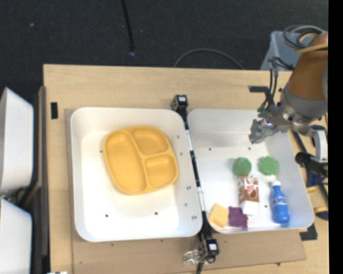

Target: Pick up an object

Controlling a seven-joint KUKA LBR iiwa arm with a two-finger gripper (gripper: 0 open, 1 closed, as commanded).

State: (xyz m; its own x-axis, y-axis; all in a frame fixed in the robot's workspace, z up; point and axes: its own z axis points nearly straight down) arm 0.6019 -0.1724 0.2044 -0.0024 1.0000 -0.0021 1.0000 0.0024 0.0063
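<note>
- The jaws (260, 131) hang over the upper part of the right bin (217, 124), and I cannot tell if they are released or clenched; nothing is seen between them.
- The nearest things are two green balls, the dark green ball (242, 166) and the light green ball (268, 165), both lying just below the jaws in the view, toward the near side of the bin.
- Farther the same way lie a brown and white packet (249, 190) and a blue bottle (279, 204), both with the long axis running away from the jaws.
- In the near corner are a yellow block (219, 214) and a purple piece (237, 216).
- The left bin (86, 210) holds a yellow divided tray (140, 160), well apart from the arm.
- I judge the coming move is a short descent toward one green ball.
</note>
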